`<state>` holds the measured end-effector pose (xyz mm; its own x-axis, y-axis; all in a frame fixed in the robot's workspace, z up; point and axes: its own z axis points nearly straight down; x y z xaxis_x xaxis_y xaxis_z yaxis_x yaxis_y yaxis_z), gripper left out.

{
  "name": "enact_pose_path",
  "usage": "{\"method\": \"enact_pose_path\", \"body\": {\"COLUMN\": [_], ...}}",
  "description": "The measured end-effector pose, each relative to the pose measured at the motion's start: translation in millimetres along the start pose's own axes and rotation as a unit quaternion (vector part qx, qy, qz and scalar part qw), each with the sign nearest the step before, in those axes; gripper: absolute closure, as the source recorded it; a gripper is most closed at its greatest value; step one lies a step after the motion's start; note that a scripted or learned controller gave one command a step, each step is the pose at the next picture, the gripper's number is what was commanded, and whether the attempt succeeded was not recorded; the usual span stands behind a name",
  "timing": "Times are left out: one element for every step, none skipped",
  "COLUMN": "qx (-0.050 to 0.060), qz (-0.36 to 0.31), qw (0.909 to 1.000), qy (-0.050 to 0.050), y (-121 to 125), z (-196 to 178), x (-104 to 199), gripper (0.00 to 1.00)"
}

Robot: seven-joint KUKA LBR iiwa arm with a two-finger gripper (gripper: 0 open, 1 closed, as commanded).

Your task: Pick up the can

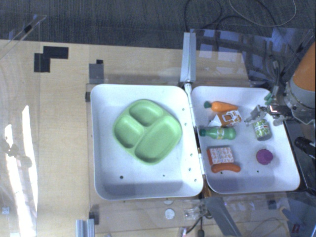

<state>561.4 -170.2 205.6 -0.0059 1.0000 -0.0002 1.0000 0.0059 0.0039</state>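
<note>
1. Bench (59,147): a pale wooden surface bearing two shallow white bins set side by side, with a metal rail (189,58) running back from the seam between them.
2. Left bin (106,181): holds one green divided plate (147,131), three compartments, lying flat near the middle.
3. Right bin (281,179): holds the smaller items listed in entries 4 to 9.
4. Can (262,129): small, with a green label, seen from above, in the right part of the right bin and well apart from the bin's walls.
5. Carrot (221,106): orange with a green tip, lying near the far left corner of the right bin.
6. Small carton (230,117): orange and white, just in front of the carrot and touching it or nearly so.
7. Green bottle (217,133): lying on its side, cap pointing toward the seam between the bins.
8. Red-and-white packet (220,155) with a sausage (225,168) lying just in front of it, both in the near left part of the right bin.
9. Purple round object (264,156): near the can, on the side closer to the viewer.
10. Arm (305,80): grey with an orange band, entering from the right edge over the right bin.
11. Gripper (267,113): positioned directly beside and slightly behind the can, its metal parts close over the can's top; whether it is parted or closed cannot be told from this angle, and the can is not seen held.
</note>
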Motion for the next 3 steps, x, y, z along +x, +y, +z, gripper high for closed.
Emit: {"method": "enact_pose_path", "body": {"qx": [-0.003, -0.006, -0.001], "qz": [0.087, 0.085, 0.12], "qw": [0.9962, 0.9964, 0.9927], "qy": [0.002, 0.001, 0.0], "y": [28.0, 30.5, 74.8], "z": [118.2, 105.3, 32.8], "x": [-25.9, -25.5, 20.1], "gripper": [0.0, 1.0, 1.0]}}
